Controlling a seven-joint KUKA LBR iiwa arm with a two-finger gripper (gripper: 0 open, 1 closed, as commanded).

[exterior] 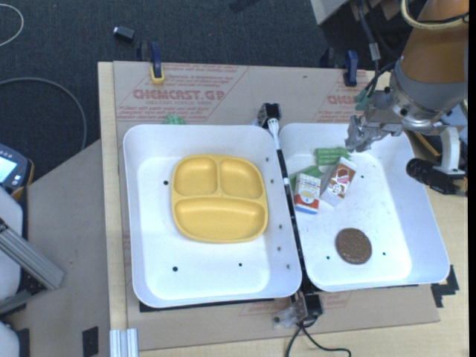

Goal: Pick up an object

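My gripper [358, 141] hangs over the back of the right bin [405, 222], just right of a green packet [330, 155]. Below the packet lie two small cartons: one red, white and blue [308, 191], one with a red and brown print [339, 182]. A round brown cookie [353, 245] rests near the bin's front. The fingertips point down close to the green packet and the printed carton, and nothing shows between them.
The left bin [149, 222] holds a yellow divided plate [220, 198]. A black rod [281, 162] runs along the seam between the bins. Blue clamps [156, 59] [351, 67] grip the board's back edge.
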